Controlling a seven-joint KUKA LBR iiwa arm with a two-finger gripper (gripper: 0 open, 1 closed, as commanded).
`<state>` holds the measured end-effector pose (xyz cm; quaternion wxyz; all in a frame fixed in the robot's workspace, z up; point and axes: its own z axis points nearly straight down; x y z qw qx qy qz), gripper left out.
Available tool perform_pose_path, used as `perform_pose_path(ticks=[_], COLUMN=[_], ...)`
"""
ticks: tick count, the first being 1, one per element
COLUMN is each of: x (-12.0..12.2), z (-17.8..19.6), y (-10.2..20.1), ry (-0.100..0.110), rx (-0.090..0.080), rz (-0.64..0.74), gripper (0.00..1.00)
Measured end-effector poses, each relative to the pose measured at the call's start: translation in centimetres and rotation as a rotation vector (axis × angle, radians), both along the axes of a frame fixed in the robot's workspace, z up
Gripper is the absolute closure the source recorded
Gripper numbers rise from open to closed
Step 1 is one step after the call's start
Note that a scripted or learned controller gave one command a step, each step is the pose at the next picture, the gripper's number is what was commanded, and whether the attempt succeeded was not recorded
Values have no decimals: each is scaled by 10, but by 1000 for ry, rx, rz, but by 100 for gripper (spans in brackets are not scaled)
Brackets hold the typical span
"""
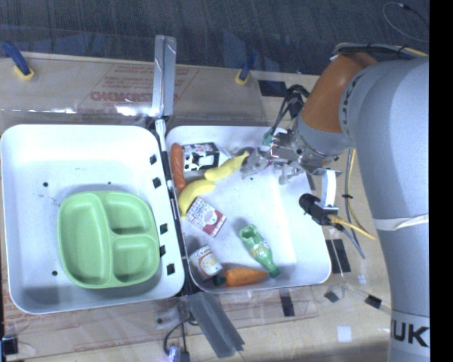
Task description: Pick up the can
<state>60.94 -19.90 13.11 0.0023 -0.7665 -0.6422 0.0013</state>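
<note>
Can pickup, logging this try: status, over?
Gripper over right bin's far side, by a banana. Can near front-left corner, untouched. Carrot beside it.

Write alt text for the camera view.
The end effector hovers over the right bin, near a banana, far from the can at the bin's near edge beside a carrot. The left bin holds a green tray.
</note>
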Motion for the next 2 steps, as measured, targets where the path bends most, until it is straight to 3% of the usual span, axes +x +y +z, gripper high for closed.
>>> perform_pose_path(ticks=[1,2], x=[-26,47], z=[-41,-41], y=[-1,23], ry=[1,1], rx=[0,0], rz=[36,44], gripper=[0,0])
